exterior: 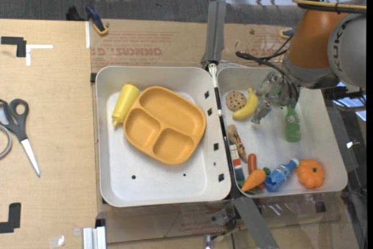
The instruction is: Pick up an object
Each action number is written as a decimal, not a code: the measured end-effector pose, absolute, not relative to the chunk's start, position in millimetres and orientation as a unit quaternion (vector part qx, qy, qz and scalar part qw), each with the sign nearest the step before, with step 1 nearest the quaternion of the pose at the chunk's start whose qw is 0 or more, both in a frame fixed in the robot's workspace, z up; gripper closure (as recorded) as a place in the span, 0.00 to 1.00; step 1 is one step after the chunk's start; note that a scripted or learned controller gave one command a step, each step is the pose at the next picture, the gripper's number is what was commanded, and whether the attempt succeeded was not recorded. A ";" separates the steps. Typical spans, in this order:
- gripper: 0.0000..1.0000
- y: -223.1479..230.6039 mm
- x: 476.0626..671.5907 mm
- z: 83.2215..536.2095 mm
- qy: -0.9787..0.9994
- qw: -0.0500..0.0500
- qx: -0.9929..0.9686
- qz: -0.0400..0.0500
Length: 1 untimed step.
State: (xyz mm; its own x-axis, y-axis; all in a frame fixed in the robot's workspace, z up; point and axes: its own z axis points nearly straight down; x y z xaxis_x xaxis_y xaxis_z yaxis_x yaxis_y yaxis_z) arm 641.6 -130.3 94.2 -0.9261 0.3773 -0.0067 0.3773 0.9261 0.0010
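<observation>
End effector [269, 103] above right bin [332, 125], beside banana [247, 107]; arm lettering "KU".

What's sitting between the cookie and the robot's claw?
The banana lies between the cookie and the gripper, seen in the camera view from above.

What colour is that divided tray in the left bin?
Orange-yellow all over; the divided tray shows plainly in the camera view.

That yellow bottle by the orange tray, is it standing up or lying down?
Lying down. The yellow bottle rests on its side in the left bin, its full length visible along the floor, touching the orange tray.
</observation>
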 end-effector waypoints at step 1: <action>0.00 -103.4 642.2 93.0 0.956 0.002 0.293 0.000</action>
